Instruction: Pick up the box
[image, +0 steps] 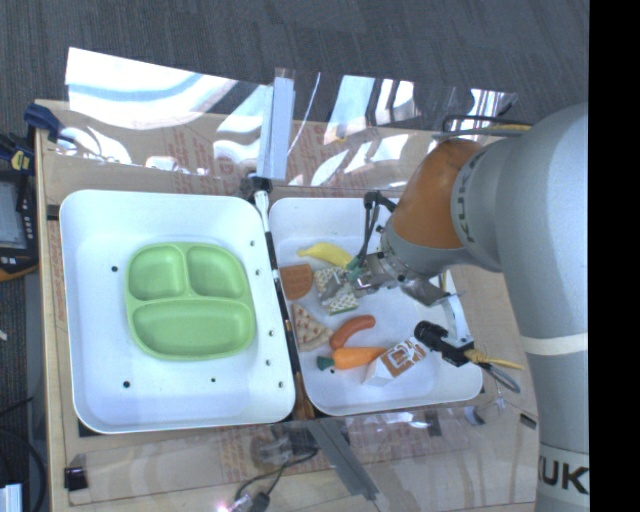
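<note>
The smooth grey arm (500, 200) is seen over the right white bin (300, 225). A glossy green three-compartment plate (190, 300) lies in the left bin (85, 330). The small printed carton box (398, 360) rests beside an orange carrot (355, 358). The gripper (360, 275) is seen near a patterned block (335, 288); its state cannot be told.

Your grey arm (530, 250) reaches in over the right bin (300, 215), orange band (435, 195) above the wrist, claw (352, 280) lowered near its middle.
</note>
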